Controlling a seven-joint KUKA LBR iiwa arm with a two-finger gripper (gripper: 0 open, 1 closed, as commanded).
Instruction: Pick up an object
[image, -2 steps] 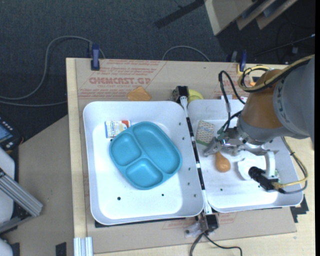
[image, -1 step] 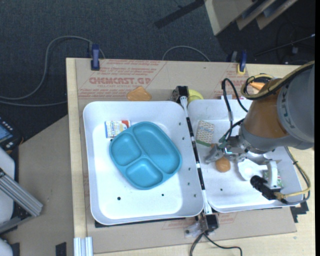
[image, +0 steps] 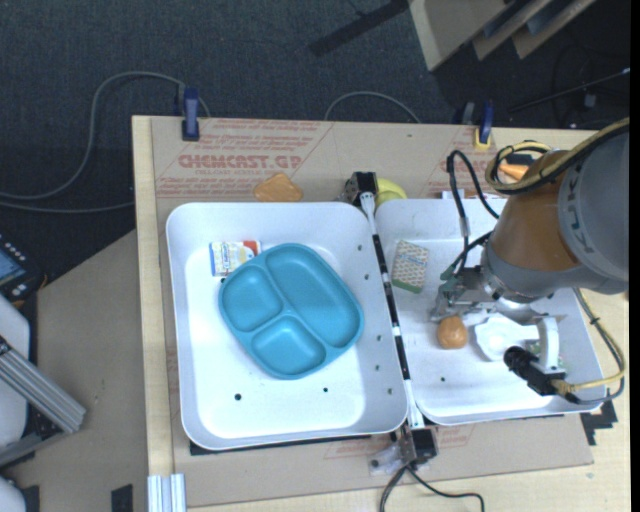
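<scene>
Camera view: our tool hangs low in the right bin; we cannot tell its opening. Orange ball sits just below it, apparently ungrasped. Risk: it rolls off. Farther out, blue tray.

The arm hides much of the right bin; the gripper is too small to read its fingers.

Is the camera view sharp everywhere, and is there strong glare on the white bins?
Camera view: mostly sharp, even light; the left bin looks bright white but keeps detail; soft shadow under the blue divided plate; the arm's wrist is slightly soft; the gripper is partly shadowed.
</scene>
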